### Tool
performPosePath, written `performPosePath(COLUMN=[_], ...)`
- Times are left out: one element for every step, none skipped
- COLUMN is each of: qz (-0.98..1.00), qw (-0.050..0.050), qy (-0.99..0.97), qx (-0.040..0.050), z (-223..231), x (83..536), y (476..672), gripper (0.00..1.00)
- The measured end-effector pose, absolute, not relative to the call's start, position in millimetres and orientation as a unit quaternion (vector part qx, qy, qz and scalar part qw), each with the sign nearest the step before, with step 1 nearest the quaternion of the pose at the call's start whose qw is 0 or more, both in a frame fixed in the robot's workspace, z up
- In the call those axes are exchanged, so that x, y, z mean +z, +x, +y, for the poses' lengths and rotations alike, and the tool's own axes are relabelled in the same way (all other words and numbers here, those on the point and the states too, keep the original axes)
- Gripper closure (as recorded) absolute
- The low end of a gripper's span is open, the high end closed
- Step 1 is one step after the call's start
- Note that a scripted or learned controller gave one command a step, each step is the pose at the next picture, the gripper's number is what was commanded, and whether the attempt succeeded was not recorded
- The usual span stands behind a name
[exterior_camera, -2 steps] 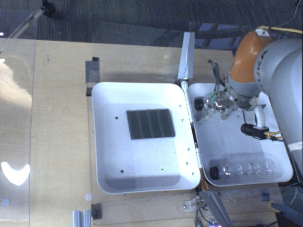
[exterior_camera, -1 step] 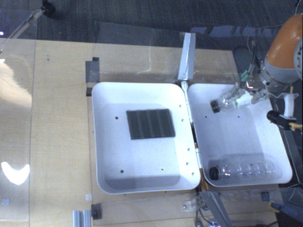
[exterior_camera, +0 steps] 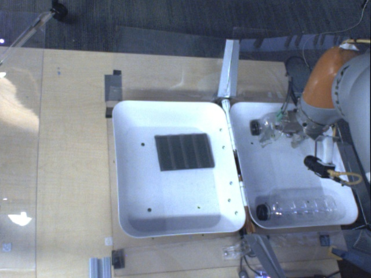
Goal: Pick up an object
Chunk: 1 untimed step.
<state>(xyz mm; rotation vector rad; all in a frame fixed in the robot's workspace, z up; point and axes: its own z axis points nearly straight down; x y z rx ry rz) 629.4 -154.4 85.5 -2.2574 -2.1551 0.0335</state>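
Camera view: the arm [exterior_camera: 342, 91] reaches into the right bin [exterior_camera: 246, 155] from 3 o'clock. Its gripper [exterior_camera: 284, 129] sits at a clear bottle [exterior_camera: 265, 129] at the bin's 11 o'clock; whether the hand is apart or clamped, I cannot tell. A second clear bottle [exterior_camera: 295, 208] lies at 6 o'clock. A dark ridged pad [exterior_camera: 184, 152] lies mid left bin [exterior_camera: 130, 201].

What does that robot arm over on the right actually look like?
The arm is bulky and rounded, with light grey shells and a bright orange band above the wrist. Thin cables run around its wrist, and the gripper at its tip is small, pale and metallic.
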Motion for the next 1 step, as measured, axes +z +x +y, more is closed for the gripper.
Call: performPosePath(qz=[-0.698], qw=[0.029], qy=[-0.716], qx=[0.0189], z=[-177.5], x=[121.4], y=[654.0], gripper=[0.0])
